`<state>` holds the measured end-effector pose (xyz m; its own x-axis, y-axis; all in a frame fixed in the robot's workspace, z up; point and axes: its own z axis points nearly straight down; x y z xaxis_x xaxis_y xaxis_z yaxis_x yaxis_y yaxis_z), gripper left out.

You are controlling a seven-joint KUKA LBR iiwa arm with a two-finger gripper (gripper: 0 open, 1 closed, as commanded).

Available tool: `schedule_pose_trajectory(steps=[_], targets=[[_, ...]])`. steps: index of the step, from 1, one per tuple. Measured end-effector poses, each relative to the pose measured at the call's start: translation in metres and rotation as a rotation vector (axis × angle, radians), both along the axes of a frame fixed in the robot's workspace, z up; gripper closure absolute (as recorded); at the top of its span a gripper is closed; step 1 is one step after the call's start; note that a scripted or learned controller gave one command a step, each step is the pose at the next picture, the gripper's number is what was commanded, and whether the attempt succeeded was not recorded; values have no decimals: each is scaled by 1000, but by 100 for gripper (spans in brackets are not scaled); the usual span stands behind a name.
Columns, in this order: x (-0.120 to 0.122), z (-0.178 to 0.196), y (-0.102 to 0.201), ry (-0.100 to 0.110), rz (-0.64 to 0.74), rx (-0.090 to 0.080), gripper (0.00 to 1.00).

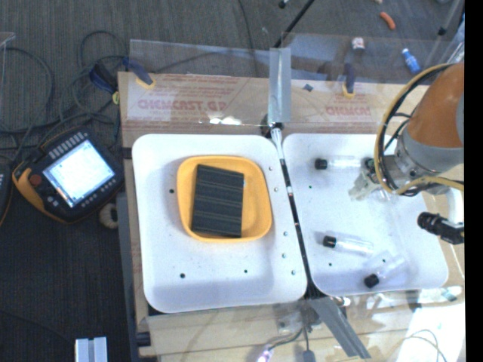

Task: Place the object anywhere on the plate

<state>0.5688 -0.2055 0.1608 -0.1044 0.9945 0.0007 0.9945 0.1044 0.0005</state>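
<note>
Claw (367, 185): low over right bin (423, 277), upper part; finger state cannot tell. Dark ribbed block (218, 200): lies flat on yellow plate (258, 217), left bin (158, 270), well left of claw. Clear tubes with black caps: one (336, 163) just left of claw; two (346, 242) (382, 271) below claw, near bin's front. Teach pendant (66, 176): off counter, far left.

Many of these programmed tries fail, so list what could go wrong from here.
1. The clear tubes in the right bin are small, transparent and round, so a grasp could slip or miss.
2. The dark ribbed block already covers most of the yellow plate, so a tube set there could roll off.
3. The gripper must cross the raised rims between the bins and might clip them.
</note>
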Motion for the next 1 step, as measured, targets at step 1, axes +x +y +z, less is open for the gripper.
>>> schedule_pose_trajectory(steps=[1], targets=[[0, 0, 0, 0, 0, 0, 0]])
